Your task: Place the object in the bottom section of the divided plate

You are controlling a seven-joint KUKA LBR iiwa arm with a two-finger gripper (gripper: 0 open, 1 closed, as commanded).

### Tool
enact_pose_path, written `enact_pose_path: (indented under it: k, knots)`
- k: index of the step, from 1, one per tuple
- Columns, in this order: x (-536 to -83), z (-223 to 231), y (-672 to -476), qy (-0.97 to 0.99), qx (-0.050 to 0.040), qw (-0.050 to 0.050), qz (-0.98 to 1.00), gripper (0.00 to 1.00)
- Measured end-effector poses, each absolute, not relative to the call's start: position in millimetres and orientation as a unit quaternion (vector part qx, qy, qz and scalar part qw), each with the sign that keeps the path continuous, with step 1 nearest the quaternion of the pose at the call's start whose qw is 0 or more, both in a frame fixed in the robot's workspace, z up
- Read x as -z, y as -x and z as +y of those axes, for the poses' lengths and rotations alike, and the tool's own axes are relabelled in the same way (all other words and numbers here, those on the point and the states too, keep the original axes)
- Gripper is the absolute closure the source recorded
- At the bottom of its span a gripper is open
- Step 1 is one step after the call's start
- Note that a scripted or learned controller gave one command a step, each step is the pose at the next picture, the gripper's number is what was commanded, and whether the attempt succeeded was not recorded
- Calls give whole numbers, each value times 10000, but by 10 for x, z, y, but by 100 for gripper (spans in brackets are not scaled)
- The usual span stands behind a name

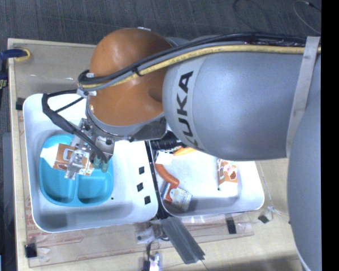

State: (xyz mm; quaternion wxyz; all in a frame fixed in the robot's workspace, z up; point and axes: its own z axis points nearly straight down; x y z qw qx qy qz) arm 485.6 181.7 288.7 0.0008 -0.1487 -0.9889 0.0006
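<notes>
A blue divided plate (55, 184) lies in the left white bin (124, 205), with its ridges splitting it into sections. A small brown and white packet (61, 156) rests on the plate's upper left part. My gripper (82, 161) hangs directly over the plate, right beside the packet and partly covering it. Whether it is touching the packet cannot be made out. The orange wrist band (124, 78) and the grey arm hide the upper part of both bins.
In the right white bin (254, 199) lie an orange carrot-like piece (168, 178), a brown and white packet (227, 171), a small silvery item (181, 197) and a yellow-orange item (185, 150) at the arm's edge. Black clips (141, 178) sit on the rim between the bins.
</notes>
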Motion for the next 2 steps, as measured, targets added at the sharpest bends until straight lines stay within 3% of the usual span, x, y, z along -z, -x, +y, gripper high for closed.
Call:
enact_pose_path:
  k: [1, 2]
  knots:
    - [-2890, 1814, -4858, 1488, -6, 4, -9889, 0]
    - [-2990, 1933, -4769, 1727, 0, -13, -9850, 0]
